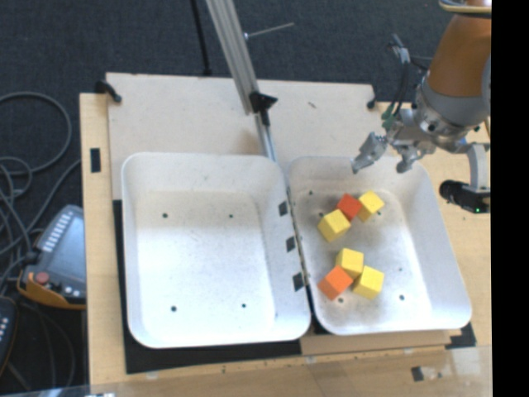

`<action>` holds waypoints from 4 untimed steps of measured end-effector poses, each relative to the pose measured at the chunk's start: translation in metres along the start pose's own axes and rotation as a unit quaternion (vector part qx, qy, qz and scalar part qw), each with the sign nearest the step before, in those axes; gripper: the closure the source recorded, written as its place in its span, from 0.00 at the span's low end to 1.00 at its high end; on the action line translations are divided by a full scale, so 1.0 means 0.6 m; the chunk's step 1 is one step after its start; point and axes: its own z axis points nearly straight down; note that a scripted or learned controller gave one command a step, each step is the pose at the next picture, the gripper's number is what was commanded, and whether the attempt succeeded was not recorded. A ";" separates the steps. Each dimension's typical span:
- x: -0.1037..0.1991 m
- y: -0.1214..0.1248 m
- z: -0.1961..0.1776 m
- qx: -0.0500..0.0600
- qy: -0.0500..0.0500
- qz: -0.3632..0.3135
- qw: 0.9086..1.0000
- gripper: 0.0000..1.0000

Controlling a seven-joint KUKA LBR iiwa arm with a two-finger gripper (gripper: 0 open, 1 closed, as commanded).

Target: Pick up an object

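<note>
Fingers of the gripper (pixel 384 157) stand spread apart with nothing between them, hanging over the far edge of the right bin (pixel 442 246). Below sit 6 blocks in 2 clusters: a yellow cube (pixel 334 224), a red block (pixel 350 207) and a yellow block (pixel 371 203) touching in a row, then nearer, an orange cube (pixel 336 282) against 2 yellow cubes (pixel 350 261) (pixel 369 281). Left bin (pixel 140 222) lies beside it.

Even, bright overhead light; the two shallow white plastic bins (pixel 207 246) look slightly washed out, shadows faint, detail soft and grainy throughout
</note>
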 end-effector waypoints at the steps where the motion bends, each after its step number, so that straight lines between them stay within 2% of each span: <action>1: 0.046 0.013 0.243 -0.009 -0.001 0.001 1.000 0.00; 3: 0.052 -0.004 0.259 -0.012 -0.002 0.001 1.000 0.00; 4: 0.112 0.037 0.118 -0.005 0.001 -0.001 1.000 0.00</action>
